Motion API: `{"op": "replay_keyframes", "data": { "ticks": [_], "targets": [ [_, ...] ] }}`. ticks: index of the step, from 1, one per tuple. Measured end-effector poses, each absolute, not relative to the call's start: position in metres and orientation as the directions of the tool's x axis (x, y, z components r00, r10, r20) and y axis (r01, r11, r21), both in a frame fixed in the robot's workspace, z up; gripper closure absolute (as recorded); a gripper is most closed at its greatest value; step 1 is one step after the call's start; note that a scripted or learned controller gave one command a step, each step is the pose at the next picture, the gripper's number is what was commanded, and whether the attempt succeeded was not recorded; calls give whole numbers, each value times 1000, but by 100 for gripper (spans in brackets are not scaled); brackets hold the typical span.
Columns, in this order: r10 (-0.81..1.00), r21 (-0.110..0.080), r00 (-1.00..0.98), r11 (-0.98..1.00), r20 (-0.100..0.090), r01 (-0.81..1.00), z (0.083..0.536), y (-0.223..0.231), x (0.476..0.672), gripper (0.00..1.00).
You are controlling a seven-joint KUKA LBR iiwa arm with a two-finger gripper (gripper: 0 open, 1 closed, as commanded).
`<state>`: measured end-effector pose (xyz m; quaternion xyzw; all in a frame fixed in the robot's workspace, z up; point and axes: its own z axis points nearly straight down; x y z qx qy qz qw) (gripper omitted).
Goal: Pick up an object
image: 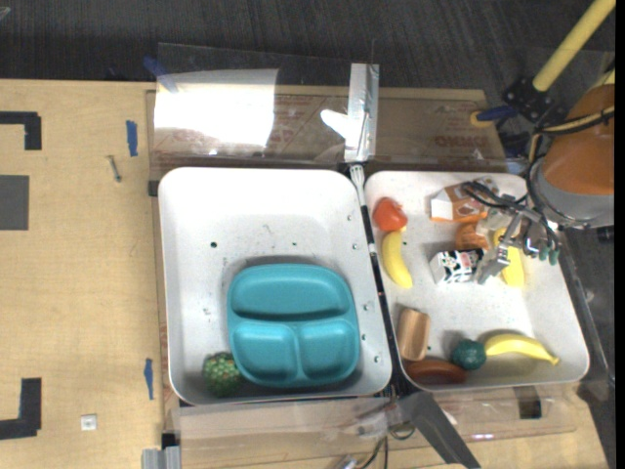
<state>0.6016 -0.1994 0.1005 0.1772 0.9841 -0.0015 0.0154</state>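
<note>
Partly hidden behind cables and its own metal parts, the gripper hangs low over the upper right of the right bin; whether it is spread or closed cannot be told, and nothing can be made out between its tips. The grey arm with its orange band is cut off by the frame's right edge. Under and beside the gripper lie a yellow piece, mostly covered, an orange packet and a small black-and-white cow figure, all crowded and hard to separate. Clearer in that bin are a red-orange pepper, a small banana just below it, a tan cylinder, a brown flat thing at the front wall, a dark green ball and a larger banana touching it. The left bin holds a teal divided tray and a bumpy green fruit at its corner. Both bins sit on a pale wooden counter with black corner marks and blue tape; dark floor lies beyond.
</note>
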Motion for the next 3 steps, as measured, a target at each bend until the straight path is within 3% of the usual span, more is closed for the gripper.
{"op": "replay_keyframes", "data": {
  "ticks": [1,2,3],
  "targets": [
    [355,1,-934,935,-34,355,100,-226,605,0],
    [373,-1,-928,928,-18,373,93,-226,611,0],
    [403,0,-915,915,-7,403,89,-224,600,0]
  ]
}}
